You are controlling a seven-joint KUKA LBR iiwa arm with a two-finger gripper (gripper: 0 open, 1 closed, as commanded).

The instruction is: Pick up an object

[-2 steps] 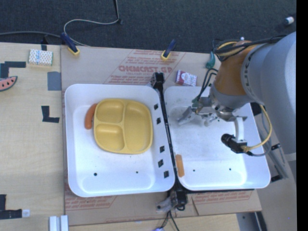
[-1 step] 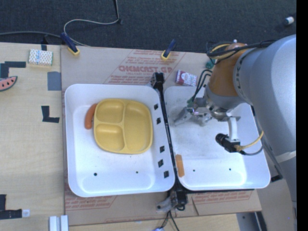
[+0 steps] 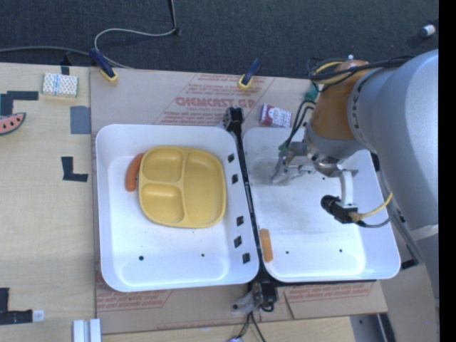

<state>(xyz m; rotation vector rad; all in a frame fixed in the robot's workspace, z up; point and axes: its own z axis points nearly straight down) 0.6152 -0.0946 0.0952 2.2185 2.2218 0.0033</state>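
1. Camera view: small orange carrot-shaped toy (image 3: 266,244) lies at the right white bin's (image 3: 370,258) left wall, well below-left of the jaws (image 3: 283,173).
2. Jaws hover over bare floor; I cannot tell whether they are released or clenched.
3. Risk: closing here grabs nothing.
4. Risk: the wall blocks a finger.
5. Yellow compartment plate (image 3: 182,186) and orange sausage-shaped toy (image 3: 132,173) sit farther left, too wide or tucked tight.

Yellow tray (image 3: 182,187), orange carrot (image 3: 266,244), 2 white bins (image 3: 171,269).
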